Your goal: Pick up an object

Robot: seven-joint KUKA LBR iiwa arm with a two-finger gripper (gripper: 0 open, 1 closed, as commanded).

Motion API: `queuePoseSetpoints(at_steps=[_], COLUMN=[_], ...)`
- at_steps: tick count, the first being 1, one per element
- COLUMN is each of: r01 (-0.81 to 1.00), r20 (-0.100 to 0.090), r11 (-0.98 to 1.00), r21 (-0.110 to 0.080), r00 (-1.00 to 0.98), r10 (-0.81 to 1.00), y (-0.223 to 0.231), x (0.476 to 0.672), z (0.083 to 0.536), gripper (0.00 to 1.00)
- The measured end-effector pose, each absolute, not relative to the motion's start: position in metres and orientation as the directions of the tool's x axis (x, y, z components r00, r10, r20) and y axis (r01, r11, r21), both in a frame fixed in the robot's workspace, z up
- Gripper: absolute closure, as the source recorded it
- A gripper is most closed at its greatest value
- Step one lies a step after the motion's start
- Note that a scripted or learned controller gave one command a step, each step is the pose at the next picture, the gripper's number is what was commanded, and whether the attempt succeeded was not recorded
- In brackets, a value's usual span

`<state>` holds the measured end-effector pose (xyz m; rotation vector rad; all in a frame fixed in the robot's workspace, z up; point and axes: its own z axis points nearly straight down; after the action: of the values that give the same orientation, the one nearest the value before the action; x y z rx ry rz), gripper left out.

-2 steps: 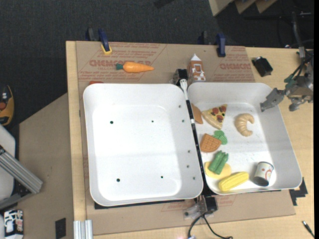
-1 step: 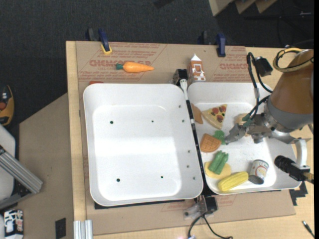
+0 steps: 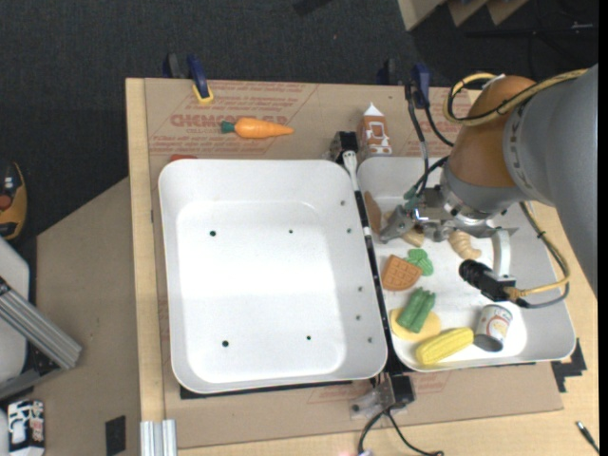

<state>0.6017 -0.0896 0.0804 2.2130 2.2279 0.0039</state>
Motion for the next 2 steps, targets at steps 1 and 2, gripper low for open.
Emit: queuePoseSetpoints(at_steps=[1,2], r01=[1.0,1.0], r20=[-0.001,-0.002], r11=[0.002,0.002], r21=[0.004,0.004], r00=[-0.002,-0.002], r10=[1.0,1.0], y=[-0.097,-0.097], x=[0.628,0.627], z=[0.085,0.096], gripper=[0.0,1.0])
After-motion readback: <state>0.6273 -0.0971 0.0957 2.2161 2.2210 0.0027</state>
